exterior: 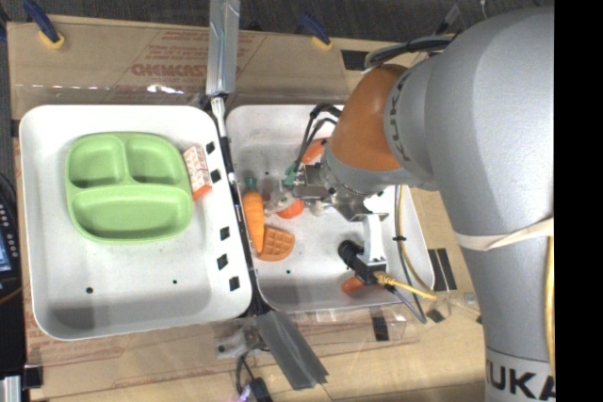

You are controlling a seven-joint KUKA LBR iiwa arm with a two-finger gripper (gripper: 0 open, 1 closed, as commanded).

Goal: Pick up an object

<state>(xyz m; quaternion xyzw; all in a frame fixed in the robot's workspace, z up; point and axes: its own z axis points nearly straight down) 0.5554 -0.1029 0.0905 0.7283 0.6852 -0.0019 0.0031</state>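
- The gripper (285,191) sits low in the right bin (283,122), just beside the orange carrot (253,214); whether its jaws are spread or pinching anything, I cannot tell.
- Carrot and waffle piece (275,244) touch, so a grab may nudge both away.
- The carrot lies near the bin's left wall; a finger could strike it.

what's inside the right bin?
Right bin holds a carrot, a waffle piece and small orange bits. The arm covers much of its floor, hiding anything beneath.
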